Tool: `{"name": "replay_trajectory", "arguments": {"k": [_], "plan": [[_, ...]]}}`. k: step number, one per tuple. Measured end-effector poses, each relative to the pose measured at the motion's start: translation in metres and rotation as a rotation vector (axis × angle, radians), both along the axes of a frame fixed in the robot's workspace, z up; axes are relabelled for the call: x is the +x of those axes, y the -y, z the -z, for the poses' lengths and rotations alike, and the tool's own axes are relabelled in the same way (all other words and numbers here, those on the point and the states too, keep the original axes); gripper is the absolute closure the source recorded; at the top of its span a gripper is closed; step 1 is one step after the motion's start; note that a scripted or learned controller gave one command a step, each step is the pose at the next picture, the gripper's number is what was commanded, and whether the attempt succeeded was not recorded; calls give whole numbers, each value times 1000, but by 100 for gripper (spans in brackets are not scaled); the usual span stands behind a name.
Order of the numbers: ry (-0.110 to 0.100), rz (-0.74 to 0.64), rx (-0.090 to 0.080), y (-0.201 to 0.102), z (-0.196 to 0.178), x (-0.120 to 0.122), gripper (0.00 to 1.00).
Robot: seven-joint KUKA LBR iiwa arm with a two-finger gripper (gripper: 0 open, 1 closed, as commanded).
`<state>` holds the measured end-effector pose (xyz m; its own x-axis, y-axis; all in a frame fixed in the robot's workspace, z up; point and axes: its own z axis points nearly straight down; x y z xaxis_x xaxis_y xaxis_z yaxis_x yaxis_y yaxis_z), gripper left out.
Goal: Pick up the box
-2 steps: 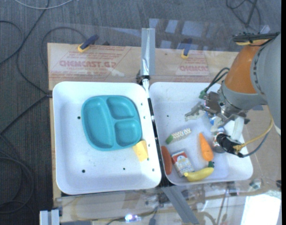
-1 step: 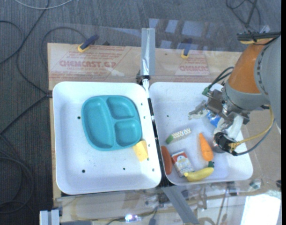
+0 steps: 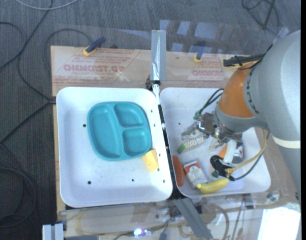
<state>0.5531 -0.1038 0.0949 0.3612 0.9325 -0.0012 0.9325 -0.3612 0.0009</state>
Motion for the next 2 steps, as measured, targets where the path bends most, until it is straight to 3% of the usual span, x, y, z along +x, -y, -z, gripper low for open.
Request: {"name": "replay_trajectory", "arguments": {"k": [1, 2], "plan": [[9, 225, -4, -5, 3, 42, 0], [-4, 192, -3, -47, -88, 42, 0]]}}
